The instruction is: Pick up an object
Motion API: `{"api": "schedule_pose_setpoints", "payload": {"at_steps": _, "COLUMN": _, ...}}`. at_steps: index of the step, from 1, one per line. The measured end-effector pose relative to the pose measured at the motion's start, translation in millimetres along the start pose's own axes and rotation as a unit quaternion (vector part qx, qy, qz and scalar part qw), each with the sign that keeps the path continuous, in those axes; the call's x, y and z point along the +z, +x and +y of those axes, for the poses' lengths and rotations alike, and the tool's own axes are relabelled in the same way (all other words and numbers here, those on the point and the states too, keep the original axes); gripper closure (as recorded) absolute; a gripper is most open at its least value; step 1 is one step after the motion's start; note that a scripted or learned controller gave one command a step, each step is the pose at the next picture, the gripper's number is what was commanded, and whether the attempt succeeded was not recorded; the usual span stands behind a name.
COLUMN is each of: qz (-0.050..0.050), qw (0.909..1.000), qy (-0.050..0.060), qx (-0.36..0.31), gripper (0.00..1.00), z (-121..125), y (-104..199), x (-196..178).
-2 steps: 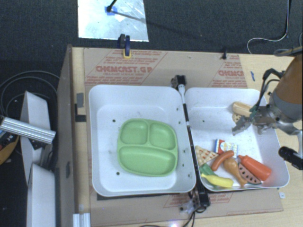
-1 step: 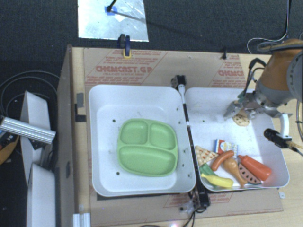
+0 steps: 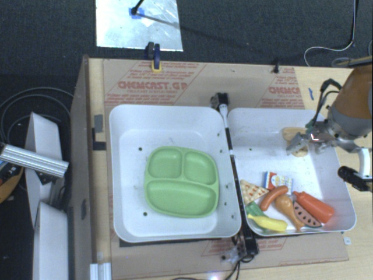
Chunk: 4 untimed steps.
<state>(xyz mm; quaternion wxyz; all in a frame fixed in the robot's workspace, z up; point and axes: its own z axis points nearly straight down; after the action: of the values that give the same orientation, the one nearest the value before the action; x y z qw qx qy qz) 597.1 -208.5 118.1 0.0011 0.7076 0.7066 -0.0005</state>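
Currently, gripper (image 3: 301, 143) sits at a tan food piece (image 3: 293, 135), far right bin (image 3: 256, 127); whether it grips cannot be told.

A heap of toy food lies in the near right corner of the right bin (image 3: 250, 127): an orange carrot (image 3: 315, 206), a reddish sausage (image 3: 274, 197), a tan drumstick (image 3: 282, 204), a yellow banana (image 3: 269, 222), a waffle-patterned wedge (image 3: 252, 190) and a small printed carton (image 3: 275, 180), all touching or overlapping. Well apart, near the bin's far right, a pale tan bread-like piece (image 3: 292, 139) lies flat just beside the gripper (image 3: 303, 140).
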Motion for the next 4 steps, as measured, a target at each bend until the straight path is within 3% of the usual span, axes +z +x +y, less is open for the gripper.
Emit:
{"api": "schedule_pose_setpoints", "payload": {"at_steps": 1, "qz": 0.001, "qw": 1.0000, "qy": -0.002, "qx": -0.004, "gripper": 0.00, "z": 49, "y": 5, "x": 34}}
{"api": "schedule_pose_setpoints", "payload": {"at_steps": 2, "qz": 0.002, "qw": 1.0000, "qy": 0.002, "qx": -0.004, "gripper": 1.00, "z": 47, "y": 4, "x": 23}}
{"api": "schedule_pose_setpoints", "payload": {"at_steps": 3, "qz": 0.000, "qw": 1.0000, "qy": -0.003, "qx": -0.002, "gripper": 1.00, "z": 10, "y": 26, "x": -45}}
{"api": "schedule_pose_setpoints", "payload": {"at_steps": 4, "qz": 0.001, "qw": 1.0000, "qy": -0.003, "qx": -0.003, "gripper": 1.00, "z": 10, "y": 25, "x": -52}}
